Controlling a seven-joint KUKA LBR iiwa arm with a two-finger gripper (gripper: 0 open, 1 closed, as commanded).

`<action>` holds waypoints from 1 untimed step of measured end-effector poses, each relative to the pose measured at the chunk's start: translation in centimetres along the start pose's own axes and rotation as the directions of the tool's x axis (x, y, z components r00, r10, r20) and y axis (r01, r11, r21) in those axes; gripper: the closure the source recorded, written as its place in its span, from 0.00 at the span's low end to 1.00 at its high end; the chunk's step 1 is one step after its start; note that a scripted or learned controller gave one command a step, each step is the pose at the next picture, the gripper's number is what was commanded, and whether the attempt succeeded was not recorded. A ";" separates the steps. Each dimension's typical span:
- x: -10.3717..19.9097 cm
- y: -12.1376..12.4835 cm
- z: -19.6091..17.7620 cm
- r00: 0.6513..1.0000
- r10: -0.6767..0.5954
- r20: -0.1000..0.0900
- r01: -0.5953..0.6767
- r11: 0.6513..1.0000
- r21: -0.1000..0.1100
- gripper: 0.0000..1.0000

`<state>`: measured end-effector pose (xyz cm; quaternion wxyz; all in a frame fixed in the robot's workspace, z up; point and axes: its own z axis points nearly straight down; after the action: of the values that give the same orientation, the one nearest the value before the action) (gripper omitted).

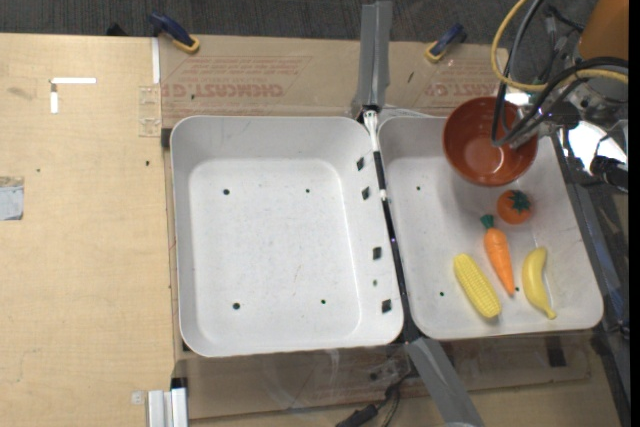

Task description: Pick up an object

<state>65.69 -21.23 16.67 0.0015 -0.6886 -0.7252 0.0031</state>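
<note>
In the right bin lie an orange-brown bowl at the back, a small orange tomato, a carrot, a yellow corn cob and a banana. My gripper comes in from the right and sits at the bowl's right rim, reaching into it. Cables and the wrist hide part of that rim. The other toys lie apart from the gripper, toward the bin's front.
The left bin stands beside the right one, with a grey divider post behind their shared edge. Two clamps hold cardboard at the back. Yellow and black cables loop above the bowl.
</note>
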 end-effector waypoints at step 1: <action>-0.6 0.1 -1.2 0.901 -0.435 0.002 0.435 0.901 -0.005 1.00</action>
<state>65.83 -21.83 17.90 0.0001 -0.5096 -0.8604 0.0011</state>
